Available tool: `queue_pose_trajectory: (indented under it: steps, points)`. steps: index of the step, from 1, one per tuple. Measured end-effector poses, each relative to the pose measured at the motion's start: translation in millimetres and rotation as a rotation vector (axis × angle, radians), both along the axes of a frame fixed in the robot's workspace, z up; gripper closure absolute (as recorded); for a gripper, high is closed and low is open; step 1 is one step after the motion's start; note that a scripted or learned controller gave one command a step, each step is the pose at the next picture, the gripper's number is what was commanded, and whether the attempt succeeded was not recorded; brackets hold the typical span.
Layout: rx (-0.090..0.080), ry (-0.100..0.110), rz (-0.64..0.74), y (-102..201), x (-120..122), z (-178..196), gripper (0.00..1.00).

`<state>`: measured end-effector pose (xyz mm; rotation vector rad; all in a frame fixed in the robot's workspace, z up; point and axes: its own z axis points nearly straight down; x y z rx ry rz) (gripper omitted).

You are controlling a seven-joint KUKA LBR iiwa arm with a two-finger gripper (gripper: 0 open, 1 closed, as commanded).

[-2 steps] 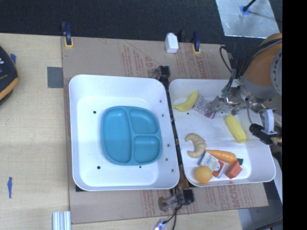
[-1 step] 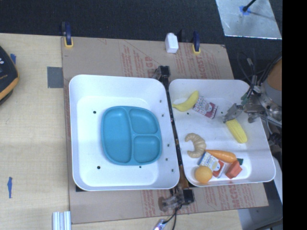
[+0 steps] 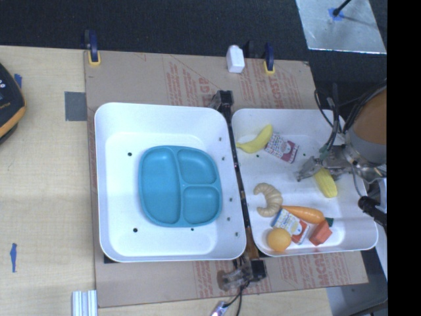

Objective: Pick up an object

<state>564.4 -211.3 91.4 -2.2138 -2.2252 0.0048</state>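
Yellow corn cob (image 3: 326, 183), right bin (image 3: 368, 242): sits at the gripper (image 3: 314, 170) tips, just below-right of them.
Long axis runs top-left to bottom-right from gripper; fingers slightly spread, nothing visibly between them.

I work in a robotics lab: 2 white bins (image 3: 105, 176) sit on cardboard (image 3: 164, 78) clamped to a wooden bench (image 3: 39, 176), with toy food (image 3: 268, 198) and loose cables (image 3: 329, 110).
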Motion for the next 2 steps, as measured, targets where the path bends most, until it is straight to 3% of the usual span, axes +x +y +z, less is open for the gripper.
queue_pose_trajectory:
  steps: [1,2]
  points:
    - [-0.001,0.0,0.002,-0.8,0.4,10.7,1.0]
    - [-0.001,-0.002,0.001,52.0,30.2,0.5,1.0]
